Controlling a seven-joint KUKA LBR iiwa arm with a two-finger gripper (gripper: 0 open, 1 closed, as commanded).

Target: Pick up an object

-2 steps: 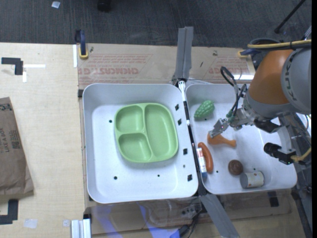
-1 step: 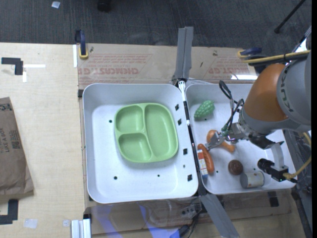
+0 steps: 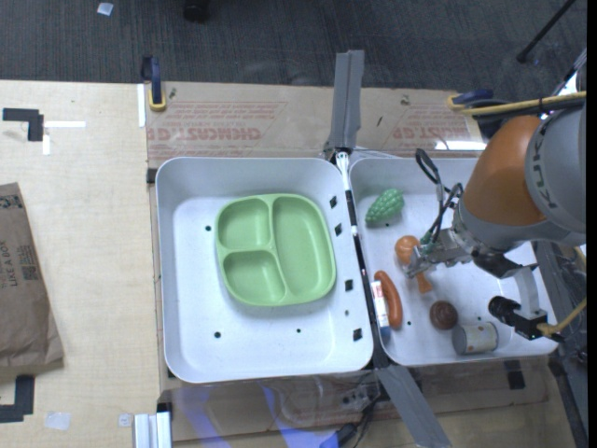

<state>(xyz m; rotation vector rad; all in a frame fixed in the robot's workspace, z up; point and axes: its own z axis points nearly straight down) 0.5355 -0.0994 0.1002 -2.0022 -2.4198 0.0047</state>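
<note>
The right bin (image 3: 522, 348) holds a green knobbly toy (image 3: 384, 205), an orange piece (image 3: 406, 247), a red sausage (image 3: 388, 298), a brown ball (image 3: 443, 315) and a grey can (image 3: 476, 336). My gripper (image 3: 418, 263) reaches down from the right, its tip just right of and below the orange piece, close to it. The arm's grey body and orange band (image 3: 504, 180) hang over the right side of that bin and hide part of its floor. Nothing shows clearly between the fingers.
The left bin (image 3: 187, 325) holds a green three-part plate (image 3: 276, 248). A metal divider bar (image 3: 347, 110) runs between the bins. A brown paper bag (image 3: 23, 278) lies on the bench at far left. Cables hang by the wrist.
</note>
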